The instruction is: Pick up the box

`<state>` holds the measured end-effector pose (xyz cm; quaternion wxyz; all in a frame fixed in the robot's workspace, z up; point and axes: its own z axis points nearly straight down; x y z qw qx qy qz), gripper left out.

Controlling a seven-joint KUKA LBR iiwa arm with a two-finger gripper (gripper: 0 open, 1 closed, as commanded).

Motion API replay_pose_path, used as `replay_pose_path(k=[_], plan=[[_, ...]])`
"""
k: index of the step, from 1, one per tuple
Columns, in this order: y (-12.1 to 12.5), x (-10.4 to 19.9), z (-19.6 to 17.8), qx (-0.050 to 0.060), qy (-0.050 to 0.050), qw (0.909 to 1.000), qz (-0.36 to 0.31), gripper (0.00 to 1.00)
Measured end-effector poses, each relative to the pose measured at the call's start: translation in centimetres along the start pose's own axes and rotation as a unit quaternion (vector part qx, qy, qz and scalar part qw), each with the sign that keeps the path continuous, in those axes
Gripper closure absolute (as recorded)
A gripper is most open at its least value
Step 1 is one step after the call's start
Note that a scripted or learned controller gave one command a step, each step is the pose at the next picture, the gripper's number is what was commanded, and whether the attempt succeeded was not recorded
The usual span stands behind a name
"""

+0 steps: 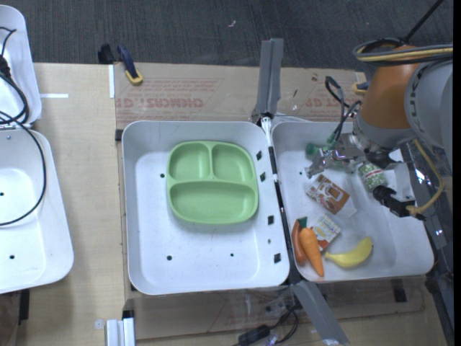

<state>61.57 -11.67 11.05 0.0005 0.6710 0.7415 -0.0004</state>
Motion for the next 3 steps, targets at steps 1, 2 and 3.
replay_pose_path(k=[1,2,3], plan=[[-6.9,2.5,-1.2,0.001,0.001,0.9997,0.025,0.00],[0.6,0.1,2.0,0.001,0.000,0.9942,0.107,0.00],[-1.2,-1.9,-2.9,0.000,0.000,0.9791,0.203,0.00]])
